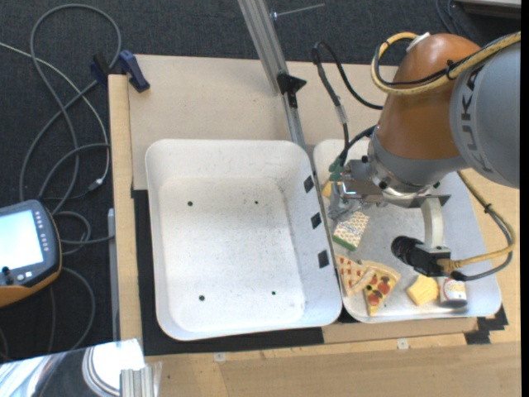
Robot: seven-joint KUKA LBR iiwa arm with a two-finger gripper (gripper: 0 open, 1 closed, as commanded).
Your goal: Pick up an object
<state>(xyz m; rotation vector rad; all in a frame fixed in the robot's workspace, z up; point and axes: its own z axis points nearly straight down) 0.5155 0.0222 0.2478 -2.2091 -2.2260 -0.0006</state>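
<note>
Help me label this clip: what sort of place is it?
Probably a robotics lab picking bench: a grey and orange arm reaches over two white bins, toy food pieces lie in the right one, and a teach pendant sits nearby.

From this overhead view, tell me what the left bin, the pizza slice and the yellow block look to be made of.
Left bin: probably moulded plastic, matte white, with rounded corners and a speckled floor.
Pizza slice: seems a toy, likely plastic or rubber; flat printed colours, too small to be sure.
Yellow block: perhaps foam or plastic, plain matte yellow; the look leaves it open.
</note>
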